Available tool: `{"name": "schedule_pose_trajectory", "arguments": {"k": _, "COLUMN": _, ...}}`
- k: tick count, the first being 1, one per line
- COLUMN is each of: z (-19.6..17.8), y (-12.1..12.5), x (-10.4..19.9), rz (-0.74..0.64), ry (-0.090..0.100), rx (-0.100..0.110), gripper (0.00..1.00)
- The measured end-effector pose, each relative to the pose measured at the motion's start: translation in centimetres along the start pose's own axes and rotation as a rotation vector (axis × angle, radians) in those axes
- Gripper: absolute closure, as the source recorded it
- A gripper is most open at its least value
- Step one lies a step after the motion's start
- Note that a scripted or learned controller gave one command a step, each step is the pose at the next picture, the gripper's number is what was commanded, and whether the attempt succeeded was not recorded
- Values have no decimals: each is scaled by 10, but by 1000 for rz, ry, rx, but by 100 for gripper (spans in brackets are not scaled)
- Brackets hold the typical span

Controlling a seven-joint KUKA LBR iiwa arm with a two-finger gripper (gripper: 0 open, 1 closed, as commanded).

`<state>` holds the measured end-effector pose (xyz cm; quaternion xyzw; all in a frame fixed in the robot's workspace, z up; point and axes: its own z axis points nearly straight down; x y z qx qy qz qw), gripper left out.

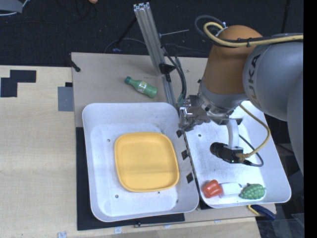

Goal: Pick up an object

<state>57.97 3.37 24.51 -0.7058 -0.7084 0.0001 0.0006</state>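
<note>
A red pepper (212, 188), a white piece (231, 188) and a green bunch (252, 191) lie along the front edge of the bin (277, 175) on the arm's side; a yellow plate (146, 161) sits in the other bin (94, 133). Our gripper (184, 120) hangs over the rims between the bins, open or closed we cannot tell. Descending here, we risk striking a rim and grasping nothing.
</note>
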Motion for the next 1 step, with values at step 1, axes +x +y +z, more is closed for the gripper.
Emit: {"name": "schedule_pose_trajectory", "arguments": {"k": 1, "z": 9, "y": -2, "x": 50, "rz": 1, "ry": 0, "rx": 1, "gripper": 100}}
